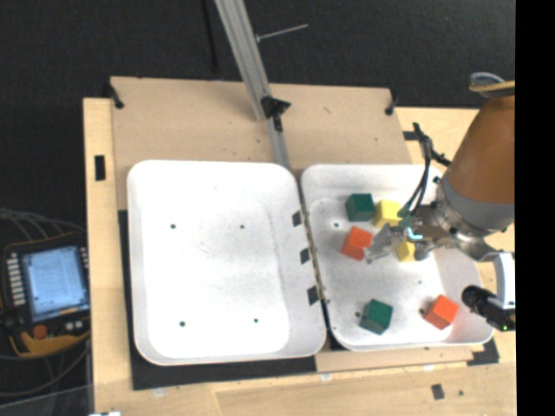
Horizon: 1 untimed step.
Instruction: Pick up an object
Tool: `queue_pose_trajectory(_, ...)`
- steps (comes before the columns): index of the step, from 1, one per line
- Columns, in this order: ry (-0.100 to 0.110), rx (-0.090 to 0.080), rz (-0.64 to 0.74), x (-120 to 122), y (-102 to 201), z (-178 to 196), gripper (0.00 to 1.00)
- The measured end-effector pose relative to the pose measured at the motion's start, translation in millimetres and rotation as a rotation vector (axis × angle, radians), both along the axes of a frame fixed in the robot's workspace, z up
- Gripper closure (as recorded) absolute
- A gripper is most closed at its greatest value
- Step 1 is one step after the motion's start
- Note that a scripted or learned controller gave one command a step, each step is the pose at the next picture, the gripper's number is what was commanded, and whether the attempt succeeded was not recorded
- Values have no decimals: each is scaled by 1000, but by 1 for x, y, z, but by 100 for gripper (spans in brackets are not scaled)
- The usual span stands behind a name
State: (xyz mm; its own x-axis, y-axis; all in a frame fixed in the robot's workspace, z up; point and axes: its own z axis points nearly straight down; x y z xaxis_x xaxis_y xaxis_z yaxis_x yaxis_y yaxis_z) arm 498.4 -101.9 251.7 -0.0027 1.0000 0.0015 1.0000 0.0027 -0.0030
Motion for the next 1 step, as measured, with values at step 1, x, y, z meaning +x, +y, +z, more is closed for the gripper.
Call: queue_pose_trajectory(1, -6, -1, -3, 1, 0, 2, 0)
